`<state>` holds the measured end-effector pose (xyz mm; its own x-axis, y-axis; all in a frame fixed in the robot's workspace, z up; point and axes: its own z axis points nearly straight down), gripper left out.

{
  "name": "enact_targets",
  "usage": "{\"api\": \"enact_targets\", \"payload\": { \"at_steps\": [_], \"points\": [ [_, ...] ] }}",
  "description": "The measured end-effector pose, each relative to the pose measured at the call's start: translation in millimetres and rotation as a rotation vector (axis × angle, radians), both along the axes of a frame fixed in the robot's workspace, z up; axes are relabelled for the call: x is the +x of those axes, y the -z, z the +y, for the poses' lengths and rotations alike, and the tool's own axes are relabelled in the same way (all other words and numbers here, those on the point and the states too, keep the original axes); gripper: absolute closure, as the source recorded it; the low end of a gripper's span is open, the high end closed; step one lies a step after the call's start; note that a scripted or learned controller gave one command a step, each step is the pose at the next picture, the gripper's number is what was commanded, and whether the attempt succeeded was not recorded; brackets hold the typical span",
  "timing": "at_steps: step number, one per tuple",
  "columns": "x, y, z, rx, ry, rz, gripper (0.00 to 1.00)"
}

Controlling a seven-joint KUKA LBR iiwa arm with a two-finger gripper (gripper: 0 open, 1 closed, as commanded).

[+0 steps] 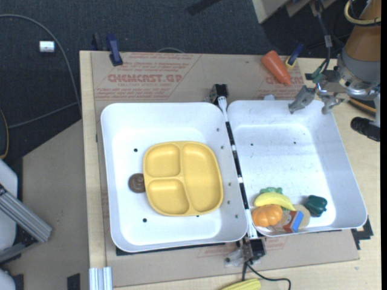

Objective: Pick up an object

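Note:
My gripper [314,100] hangs over the far edge of the right bin [290,144], its two grey fingers spread apart with nothing between them. Far from it, in the near corner of that bin, lies a cluster of toys: a yellow banana [273,198], an orange pumpkin-like piece [267,215], a small red and blue item [295,221] and a dark green piece [315,205].
A yellow three-part plate [181,177] lies in the left bin [121,132], with a brown round object [136,182] at its left edge. An orange item [276,67] rests on the cardboard behind the right bin. A blue clamp [113,49] sits at the back left.

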<state>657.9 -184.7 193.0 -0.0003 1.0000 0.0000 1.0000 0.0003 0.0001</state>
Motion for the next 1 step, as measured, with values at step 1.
{"api": "enact_targets", "payload": {
  "at_steps": [1],
  "points": [
    [7.9, 111.0, -31.1, 0.018, -0.004, 0.014, 0.0]
  ]
}}
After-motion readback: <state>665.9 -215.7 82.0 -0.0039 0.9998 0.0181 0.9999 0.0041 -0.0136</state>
